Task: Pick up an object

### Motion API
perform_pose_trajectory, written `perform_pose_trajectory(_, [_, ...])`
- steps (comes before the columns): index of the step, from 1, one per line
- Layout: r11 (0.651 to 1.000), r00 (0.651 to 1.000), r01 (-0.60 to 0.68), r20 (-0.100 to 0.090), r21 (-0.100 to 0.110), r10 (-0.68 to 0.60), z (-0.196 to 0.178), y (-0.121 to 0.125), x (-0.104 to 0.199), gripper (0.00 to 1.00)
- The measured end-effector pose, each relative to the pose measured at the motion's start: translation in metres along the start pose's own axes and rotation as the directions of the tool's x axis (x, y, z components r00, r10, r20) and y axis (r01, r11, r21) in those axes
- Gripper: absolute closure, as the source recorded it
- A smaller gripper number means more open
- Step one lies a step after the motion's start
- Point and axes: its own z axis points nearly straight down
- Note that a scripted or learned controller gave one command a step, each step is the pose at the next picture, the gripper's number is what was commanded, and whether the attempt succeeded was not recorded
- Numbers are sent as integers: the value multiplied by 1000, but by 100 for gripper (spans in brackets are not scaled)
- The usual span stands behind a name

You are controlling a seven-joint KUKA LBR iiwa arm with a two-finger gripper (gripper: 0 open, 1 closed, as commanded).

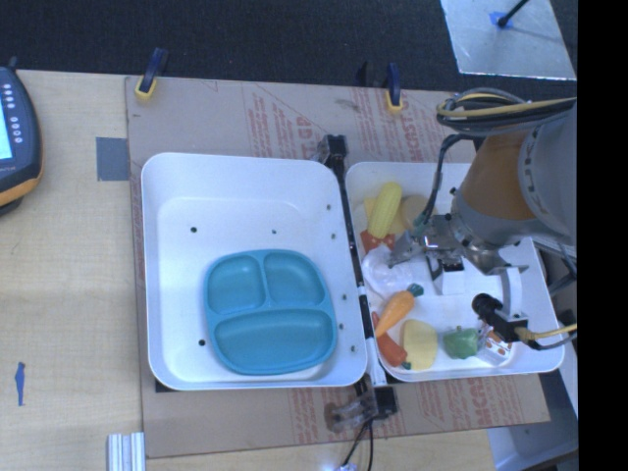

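On my left bin [157, 263] I see a blue divided plate [267, 310], well clear of the work. In the right bin [549, 361] the toy food lies crowded: corn [384, 208], carrot [394, 311], a yellow piece [419, 343]. My worry is that crowding, since the hand [417, 246] could nudge a neighbour or close on nothing. The hand hangs between corn and carrot; I cannot tell whether it is open or closed.
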Motion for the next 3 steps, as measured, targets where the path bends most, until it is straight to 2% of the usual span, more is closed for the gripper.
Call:
perform_pose_trajectory(1, [1000, 1000, 4, 8, -26, -4, -2, -72, 8, 0])
perform_pose_trajectory(2, [1000, 1000, 0, -4, 4, 0, 0, -15, -4, 0])
perform_pose_trajectory(3, [1000, 1000, 4, 9, -26, -4, -1, -67, 8, 0])
